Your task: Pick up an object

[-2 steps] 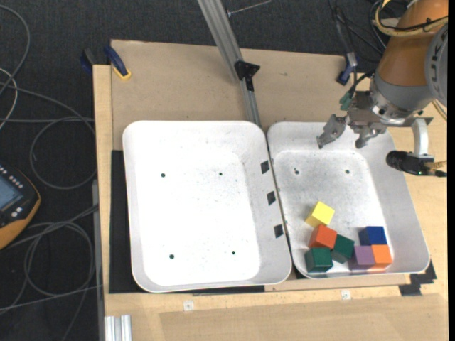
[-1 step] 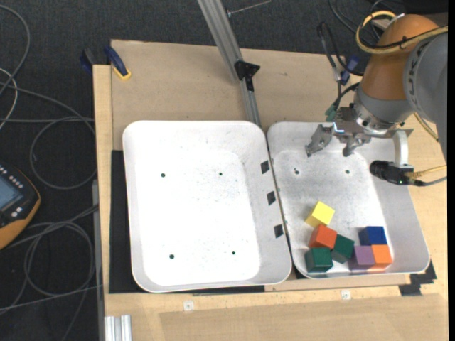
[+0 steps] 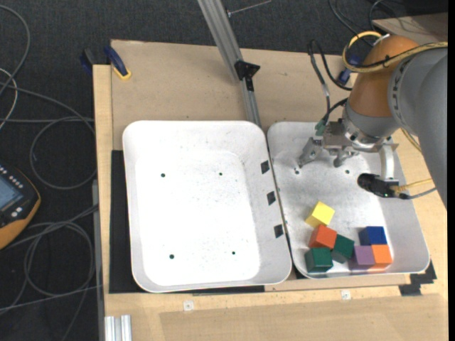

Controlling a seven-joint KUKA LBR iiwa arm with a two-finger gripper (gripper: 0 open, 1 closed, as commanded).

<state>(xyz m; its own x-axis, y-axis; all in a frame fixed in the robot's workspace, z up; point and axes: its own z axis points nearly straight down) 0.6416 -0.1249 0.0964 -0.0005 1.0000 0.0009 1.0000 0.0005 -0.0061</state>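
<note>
Coloured blocks (image 3: pixel 346 246) clustered in right bin (image 3: pixel 408 227), end effector (image 3: pixel 321 163) above them, fingers spread, holding nothing

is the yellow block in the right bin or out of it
In. The yellow block rests on the floor of the right bin, above the clustered blocks, apart from the gripper.

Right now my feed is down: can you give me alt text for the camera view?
The gripper hangs over the far part of the right bin, above bare floor and holding nothing. Coloured blocks cluster at that bin's near end: yellow, orange, two green, purple, blue and another orange. The left bin sits alongside.
</note>
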